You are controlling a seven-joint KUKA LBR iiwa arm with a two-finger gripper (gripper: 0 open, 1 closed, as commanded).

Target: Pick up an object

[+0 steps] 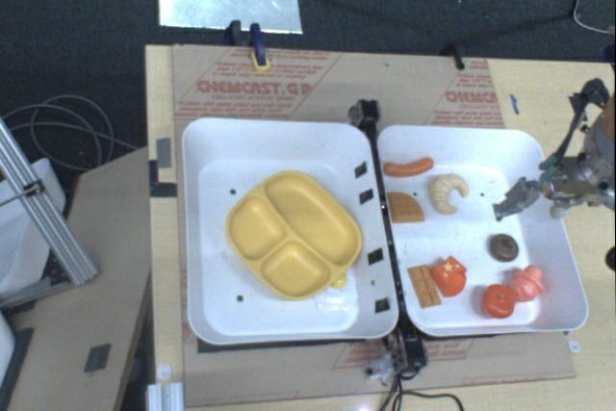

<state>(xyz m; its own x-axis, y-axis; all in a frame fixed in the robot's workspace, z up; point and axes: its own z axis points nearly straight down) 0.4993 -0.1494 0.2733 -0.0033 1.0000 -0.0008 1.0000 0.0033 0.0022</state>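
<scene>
Toy foods lie scattered in the right bin (553, 289): a sausage (408, 167), a croissant (447, 192), a brown wedge (405, 208), a chocolate round (503, 247), a wafer (423, 285) and red pieces (449, 276). The hand (508, 204) hovers over that bin's right side; its grip cannot be judged. The left bin (207, 236) holds a yellow divided plate (294, 232). Both bins rest on a cardboard-covered desk (289, 87) above dark carpet (77, 24).
</scene>
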